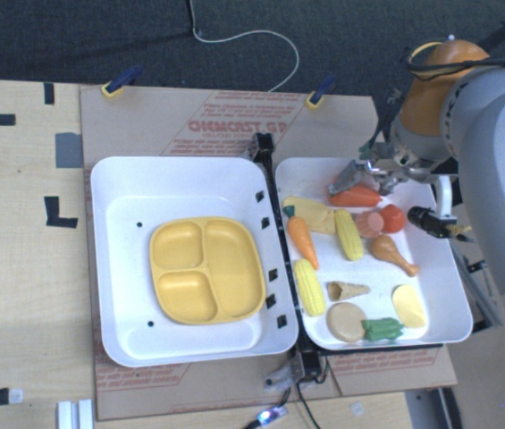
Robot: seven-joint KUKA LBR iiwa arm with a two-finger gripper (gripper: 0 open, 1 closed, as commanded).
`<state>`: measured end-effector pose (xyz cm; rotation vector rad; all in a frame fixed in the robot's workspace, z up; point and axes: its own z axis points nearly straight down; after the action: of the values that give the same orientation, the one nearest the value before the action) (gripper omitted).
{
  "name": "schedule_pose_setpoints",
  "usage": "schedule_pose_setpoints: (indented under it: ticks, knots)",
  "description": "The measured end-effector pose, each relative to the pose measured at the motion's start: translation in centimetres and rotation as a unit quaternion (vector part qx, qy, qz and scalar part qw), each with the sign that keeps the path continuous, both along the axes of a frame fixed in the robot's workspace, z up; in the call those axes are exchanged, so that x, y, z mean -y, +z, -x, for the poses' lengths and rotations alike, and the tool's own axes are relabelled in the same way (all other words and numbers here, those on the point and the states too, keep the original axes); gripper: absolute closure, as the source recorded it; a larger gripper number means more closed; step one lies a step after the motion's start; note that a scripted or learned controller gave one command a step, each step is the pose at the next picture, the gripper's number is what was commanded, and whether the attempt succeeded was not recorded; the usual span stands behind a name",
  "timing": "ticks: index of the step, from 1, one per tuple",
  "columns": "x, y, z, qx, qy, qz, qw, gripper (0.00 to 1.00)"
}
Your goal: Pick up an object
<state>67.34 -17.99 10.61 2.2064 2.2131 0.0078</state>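
The red-orange tapered plastic toy, shaped like a pepper or a slim wedge, lies in the far part of the right-hand shallow white bin. Its narrow tip points towards the divider between the bins. Its surface is smooth and glossy, brighter red at the thick end and more orange along the body. The two-finger gripper sits right over its upper edge, touching it or almost touching it. From this angle it is not possible to tell whether the gripper is spread, pressed together, or pinching the toy. The grey arm with its orange band reaches in from the right.

Just beside the toy's thick end sit a round red plastic tomato and a pinkish round piece. In front of it lie a pale yellow wedge, a yellow plastic corn cob and an orange plastic carrot. Nearer the camera are a second yellow corn cob, a brown toy drumstick, a small tan cone, a flat tan disc, a green piece and a pale yellow oval.

The left-hand white bin holds a yellow plastic tray with three compartments, well apart from the toy.
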Motion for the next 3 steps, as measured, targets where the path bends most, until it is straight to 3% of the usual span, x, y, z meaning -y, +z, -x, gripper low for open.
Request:
schedule_pose_setpoints:
  ticks: [1,2,3]
  knots:
    - [-0.1,1.2,-0.3,0.003,0.002,0.001,1.0,1.0]
    - [0.3,5.4,-0.2,-0.008,0.0,-0.0042,1.0,1.0]
    - [-0.3,11.3,-0.7,-0.007,0.0,-0.004,1.0,1.0]
